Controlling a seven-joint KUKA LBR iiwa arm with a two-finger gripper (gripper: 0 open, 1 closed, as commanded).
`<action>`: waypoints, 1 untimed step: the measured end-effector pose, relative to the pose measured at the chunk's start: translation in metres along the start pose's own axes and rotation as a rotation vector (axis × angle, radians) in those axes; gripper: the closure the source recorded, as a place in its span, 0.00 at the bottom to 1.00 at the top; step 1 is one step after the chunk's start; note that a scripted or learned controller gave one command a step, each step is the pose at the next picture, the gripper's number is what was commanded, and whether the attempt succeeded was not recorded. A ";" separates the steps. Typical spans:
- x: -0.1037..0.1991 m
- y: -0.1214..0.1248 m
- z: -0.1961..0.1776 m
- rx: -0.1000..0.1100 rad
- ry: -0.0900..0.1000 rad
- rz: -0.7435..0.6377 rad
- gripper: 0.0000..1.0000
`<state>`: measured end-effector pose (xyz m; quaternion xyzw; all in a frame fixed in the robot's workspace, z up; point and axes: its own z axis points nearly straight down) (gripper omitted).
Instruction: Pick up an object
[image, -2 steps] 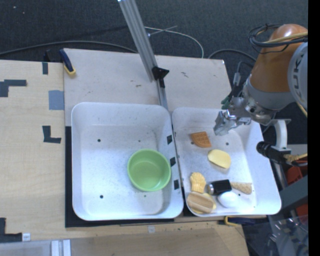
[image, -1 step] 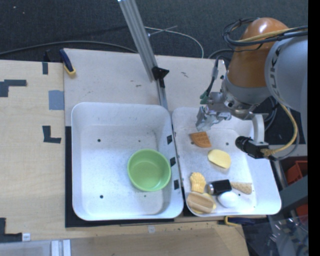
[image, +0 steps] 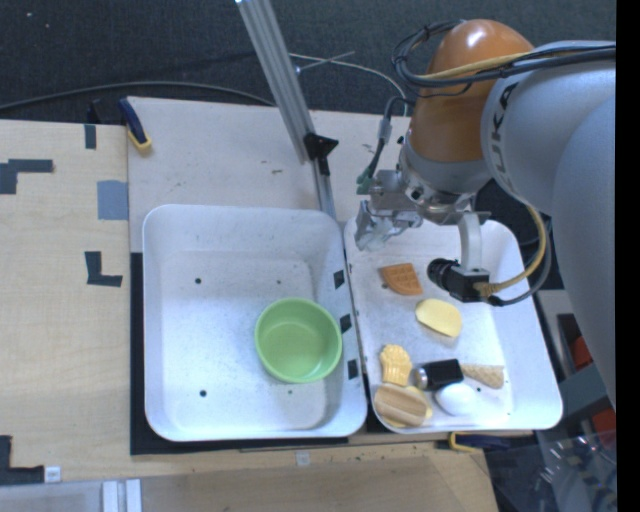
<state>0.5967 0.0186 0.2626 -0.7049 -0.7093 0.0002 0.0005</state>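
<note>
Gripper (image: 374, 232) hangs at twelve o'clock in the right white bin (image: 535, 385), above the flat orange waffle piece (image: 401, 279); its state is unclear.

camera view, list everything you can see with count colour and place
bins: 2, white, side by side on the bench
bowl: 1, green, left bin, near its front right
waffle piece: 1, orange-brown, right bin, upper part
pale wedge: 1, yellow, right bin, middle
corn-like piece: 1, yellow, right bin, front left
bread-like piece: 1, tan, right bin, front edge
small dark item: 1, black, right bin, front
white item: 1, white, right bin, front
clamp: 1, blue and yellow, bench back left
arm: 1, grey and orange, from the right
gripper: 1, grey, over right bin's back left corner
</note>
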 end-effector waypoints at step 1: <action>0.048 0.015 0.012 0.001 0.000 0.000 1.00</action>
